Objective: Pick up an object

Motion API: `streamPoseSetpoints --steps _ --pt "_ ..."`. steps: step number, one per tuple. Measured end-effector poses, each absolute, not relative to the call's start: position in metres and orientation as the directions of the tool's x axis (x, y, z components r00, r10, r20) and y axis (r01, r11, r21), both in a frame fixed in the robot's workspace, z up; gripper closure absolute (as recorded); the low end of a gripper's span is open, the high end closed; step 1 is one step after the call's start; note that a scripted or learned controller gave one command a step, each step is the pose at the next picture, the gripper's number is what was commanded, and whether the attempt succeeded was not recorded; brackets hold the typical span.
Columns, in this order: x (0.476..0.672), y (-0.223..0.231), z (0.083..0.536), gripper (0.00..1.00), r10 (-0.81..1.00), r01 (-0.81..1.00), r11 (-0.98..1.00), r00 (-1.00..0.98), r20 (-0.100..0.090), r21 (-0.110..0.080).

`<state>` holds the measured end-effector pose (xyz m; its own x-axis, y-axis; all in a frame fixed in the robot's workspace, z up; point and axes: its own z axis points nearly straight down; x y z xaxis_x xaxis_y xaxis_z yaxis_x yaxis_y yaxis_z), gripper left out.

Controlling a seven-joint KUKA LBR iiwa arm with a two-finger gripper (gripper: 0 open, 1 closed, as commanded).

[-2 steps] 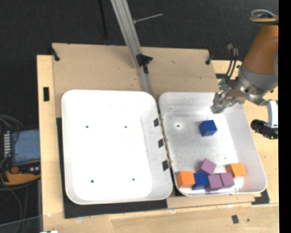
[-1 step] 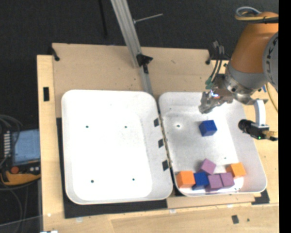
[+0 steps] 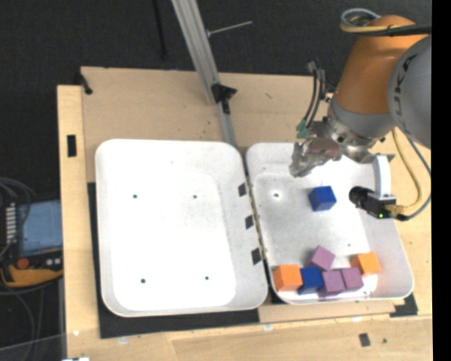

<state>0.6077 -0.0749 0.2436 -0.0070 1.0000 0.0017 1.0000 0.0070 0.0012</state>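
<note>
Risk here is mostly of a miss: the gripper hangs over the far part of the right bin, and the lone blue cube lies a little to its right and nearer to the camera, not under it. If the arm goes straight down from here, I judge it would meet bare bin floor, or push the cube with one side. The cube stands apart from all else, so it is the easier target. The other blocks, an orange cube, purple cubes and a second blue one, are crowded at the near wall, where a grasp could jam. If the jaws are apart or together, I cannot tell. Nothing is seen between them.
</note>
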Motion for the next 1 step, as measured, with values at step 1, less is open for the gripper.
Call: streamPoseSetpoints --steps 1 --pt "0.6030 -0.0204 0.2520 1.00 1.000 1.000 0.008 -0.008 0.002 0.000"
